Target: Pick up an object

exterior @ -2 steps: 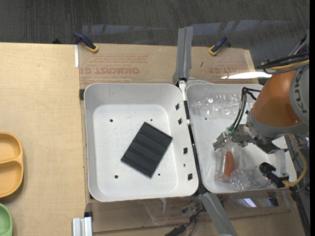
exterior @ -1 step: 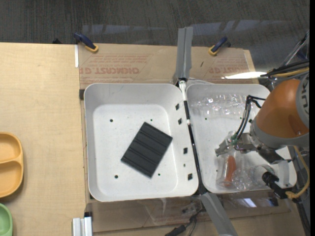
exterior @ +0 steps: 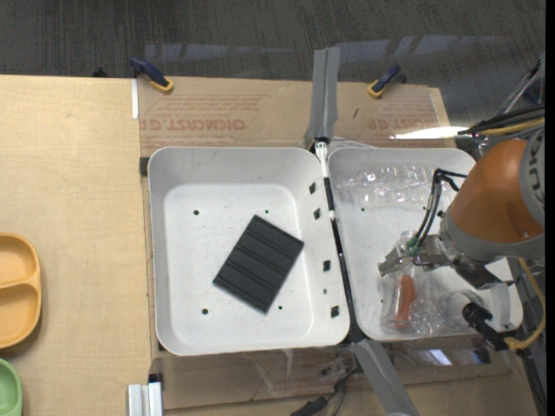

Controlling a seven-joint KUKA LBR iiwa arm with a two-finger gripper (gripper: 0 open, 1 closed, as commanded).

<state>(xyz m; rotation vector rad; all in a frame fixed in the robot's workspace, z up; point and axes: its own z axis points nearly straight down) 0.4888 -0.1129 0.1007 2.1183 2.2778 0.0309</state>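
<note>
- Camera view: the arm is reaching in from the right, its orange band (exterior: pixel 499 199) hanging over the right bin (exterior: pixel 347 232).
- The gripper (exterior: pixel 401 263) is sitting low inside that bin, near its middle, metal tip pointing toward the left.
- How far the pincer is spread: cannot tell. The wrist and cabling are covering most of it, and the tip is blurring into clear plastic.
- An orange-red object (exterior: pixel 404 302), long and narrow, is lying just below the gripper tip, toward the near edge of the right bin. Whether the tip is touching it, cannot tell. Nothing is showing plainly between the tips.
- Crumpled clear plastic wrap (exterior: pixel 390 185) is lying across the far part of the right bin, with more of it around the orange-red object.
- The left bin (exterior: pixel 173 258) is holding a black ribbed slab (exterior: pixel 258 263), lying flat and turned at a diagonal, near the bin's middle, well apart from the gripper.
- At the bench's left edge, an orange divided tray (exterior: pixel 13 289) is sitting partly cut off by the frame.
- Two blue-and-orange clamps (exterior: pixel 152 74) are gripping the cardboard behind the bins.
</note>
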